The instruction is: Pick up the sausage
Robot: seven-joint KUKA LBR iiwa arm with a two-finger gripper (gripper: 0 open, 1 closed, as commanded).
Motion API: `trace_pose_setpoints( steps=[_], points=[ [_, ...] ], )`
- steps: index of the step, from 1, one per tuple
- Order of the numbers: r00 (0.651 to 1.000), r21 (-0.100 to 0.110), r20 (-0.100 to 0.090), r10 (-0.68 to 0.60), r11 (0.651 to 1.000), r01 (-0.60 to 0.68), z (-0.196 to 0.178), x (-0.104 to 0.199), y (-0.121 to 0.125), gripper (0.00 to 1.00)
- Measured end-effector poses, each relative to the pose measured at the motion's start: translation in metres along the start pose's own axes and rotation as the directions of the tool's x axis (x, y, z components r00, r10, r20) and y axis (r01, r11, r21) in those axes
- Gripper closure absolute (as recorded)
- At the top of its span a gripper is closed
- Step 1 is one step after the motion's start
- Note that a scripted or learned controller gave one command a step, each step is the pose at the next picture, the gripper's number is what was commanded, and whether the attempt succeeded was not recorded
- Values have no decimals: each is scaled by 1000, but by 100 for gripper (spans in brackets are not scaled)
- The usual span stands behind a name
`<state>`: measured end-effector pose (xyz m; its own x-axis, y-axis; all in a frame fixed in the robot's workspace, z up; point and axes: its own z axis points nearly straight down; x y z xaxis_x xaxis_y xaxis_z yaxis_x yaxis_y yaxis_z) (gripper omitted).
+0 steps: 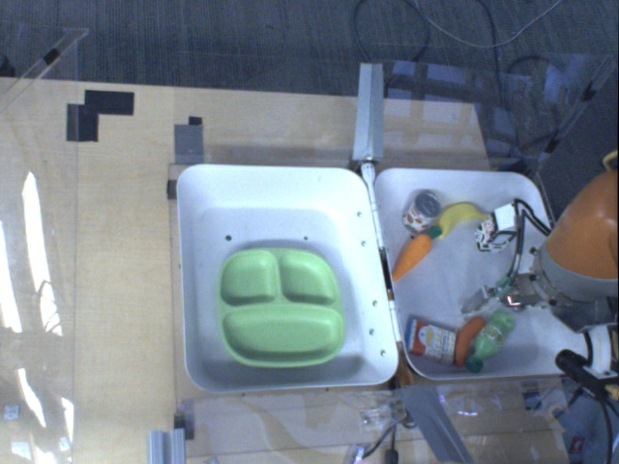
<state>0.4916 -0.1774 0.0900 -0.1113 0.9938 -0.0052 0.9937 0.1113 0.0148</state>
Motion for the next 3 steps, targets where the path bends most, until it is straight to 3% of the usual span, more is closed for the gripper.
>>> trace_pose_setpoints(
  steps=[1,2,3],
  points=[
    [1000,-7,0,-3,1000,3,-12,1,3,100],
    [1000,-7,0,-3,1000,3,-12,1,3,0],
    [859,-4,6,-511,859,511,-1,30,5,0]
  ],
)
